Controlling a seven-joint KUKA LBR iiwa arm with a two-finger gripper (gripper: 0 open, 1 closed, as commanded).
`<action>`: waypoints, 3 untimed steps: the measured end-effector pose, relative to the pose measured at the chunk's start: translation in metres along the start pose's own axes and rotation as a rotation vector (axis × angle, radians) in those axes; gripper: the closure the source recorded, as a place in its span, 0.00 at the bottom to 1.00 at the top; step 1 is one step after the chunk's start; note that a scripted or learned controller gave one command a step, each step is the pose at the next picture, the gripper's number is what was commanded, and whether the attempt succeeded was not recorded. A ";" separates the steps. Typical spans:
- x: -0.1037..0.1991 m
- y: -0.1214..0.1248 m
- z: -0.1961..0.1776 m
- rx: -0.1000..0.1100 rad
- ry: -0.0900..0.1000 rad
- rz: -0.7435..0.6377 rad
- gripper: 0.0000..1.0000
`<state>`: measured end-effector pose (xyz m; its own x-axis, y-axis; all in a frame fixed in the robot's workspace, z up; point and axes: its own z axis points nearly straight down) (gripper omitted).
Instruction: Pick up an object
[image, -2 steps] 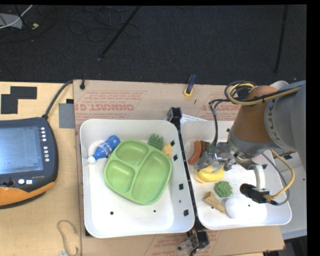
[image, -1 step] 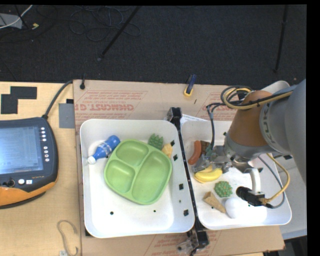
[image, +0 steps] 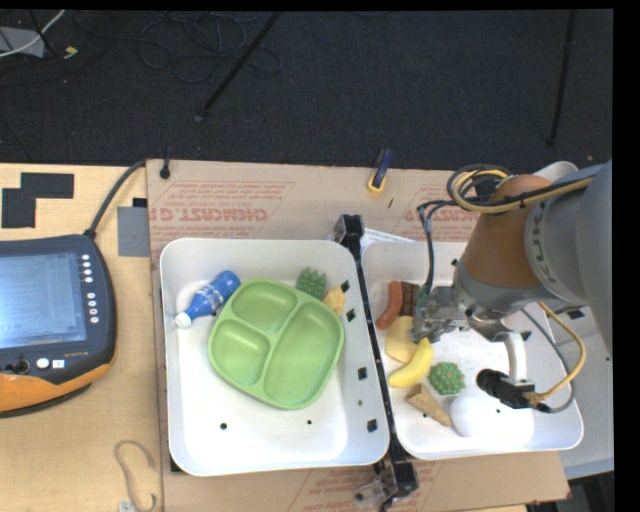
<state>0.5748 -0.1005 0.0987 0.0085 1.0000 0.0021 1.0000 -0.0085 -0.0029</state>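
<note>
Fingers (image: 432, 318) over banana (image: 412, 366) — its length runs upper-right to lower-left.

Left bin (image: 190, 420) holds green divided plate (image: 277, 342) and blue bottle (image: 208, 297). Right bin (image: 540, 430) holds banana (image: 413, 366) and hot dog (image: 390, 304). Tool (image: 432, 318) sits just above banana.

The arm (image: 570, 235) is a thick, rounded grey tube with a smooth, faintly glossy shell. A broad orange band (image: 497, 240) wraps it above the wrist. Black and yellow cables (image: 470, 185) loop over the band's far side, and thin ones trail near its right. Below the band sits a grey metal wrist block (image: 470, 305).
</note>
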 end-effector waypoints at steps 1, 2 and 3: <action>0.000 -0.009 -0.056 -0.004 -0.002 0.000 1.00; 0.004 -0.018 -0.111 -0.005 -0.002 -0.011 1.00; 0.003 -0.017 -0.130 -0.003 -0.002 -0.008 1.00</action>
<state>0.5579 -0.0976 0.2285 0.0009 1.0000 0.0004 1.0000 -0.0009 -0.0003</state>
